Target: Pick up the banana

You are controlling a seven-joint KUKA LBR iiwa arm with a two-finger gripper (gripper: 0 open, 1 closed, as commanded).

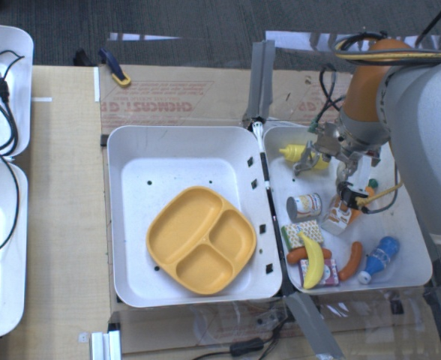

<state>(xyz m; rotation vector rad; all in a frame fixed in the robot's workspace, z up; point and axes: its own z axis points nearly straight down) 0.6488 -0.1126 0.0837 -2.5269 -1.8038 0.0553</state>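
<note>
Gripper (339, 162) up in the back half of the right-hand shallow white bin (409, 216), hanging off the grey arm with its orange band (367, 88), and from this slant I cannot tell how it is set. It hovers just beside a yellow mustard-style squeeze bottle (295, 154) lying against the bin's far left wall, with nothing visibly carried.

And the target? The curved yellow plastic banana (311, 258) sits well apart from that, down at the near end of the same bin. It lies roughly lengthwise, stem end toward the back, draped partly over a small flat pink-and-white packet (327, 274), with a reddish-orange toy sausage (297, 256) touching its left side. Another orange sausage shape (350, 261) lies near on the right, then a blue bottle with a white cap (377, 257). A little cylindrical tin can (305, 205) rests on its side between gripper and banana.

My read: it looks like a light, hollow, stiff toy, smooth-skinned and likely a bit slippery, so no crushing worry but a real chance of it squirting out. Best bet, I'd say, is pinching across the fat middle of the curve, away from the sausage. Over in the left bin, a mustard-yellow three-compartment plastic plate (201, 239) just watches.
</note>
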